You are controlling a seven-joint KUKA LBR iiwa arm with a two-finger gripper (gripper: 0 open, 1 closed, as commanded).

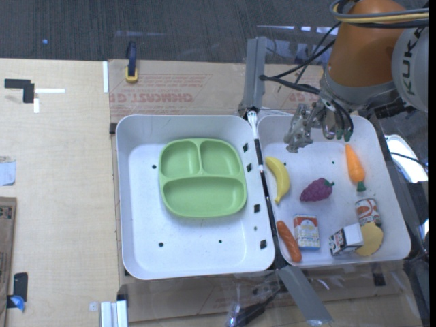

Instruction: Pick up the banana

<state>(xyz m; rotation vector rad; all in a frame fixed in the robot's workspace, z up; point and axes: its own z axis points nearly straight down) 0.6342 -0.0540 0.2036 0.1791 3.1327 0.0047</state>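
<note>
One banana point(278, 178) in plain sight; fingers point(297, 140) a blur, spread unreadable.

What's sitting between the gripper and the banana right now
Nothing. In the camera view, the gripper hangs above the right bin, and the stretch down to the banana is bare white bin floor. The grapes lie off to the side.
</note>
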